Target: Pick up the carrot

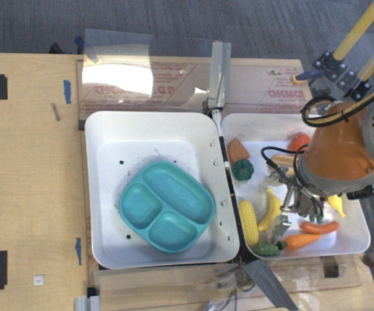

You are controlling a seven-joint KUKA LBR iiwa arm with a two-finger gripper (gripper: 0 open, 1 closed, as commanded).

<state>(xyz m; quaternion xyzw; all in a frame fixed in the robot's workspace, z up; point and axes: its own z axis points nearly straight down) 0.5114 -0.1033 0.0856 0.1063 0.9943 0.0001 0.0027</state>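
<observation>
Over right bin (358,238), pincer (284,220) points down near carrot (301,240).

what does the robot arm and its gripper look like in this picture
The arm is grey, with a broad orange band above the wrist. Black cables loop beside the band. Below it sits a small metallic two-finger gripper, silver and dark, over the right bin.

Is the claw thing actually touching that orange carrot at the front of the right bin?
Cannot tell. In the camera view the gripper hangs close above the carrot, but the slanted angle and wrist hide whether they meet.
</observation>
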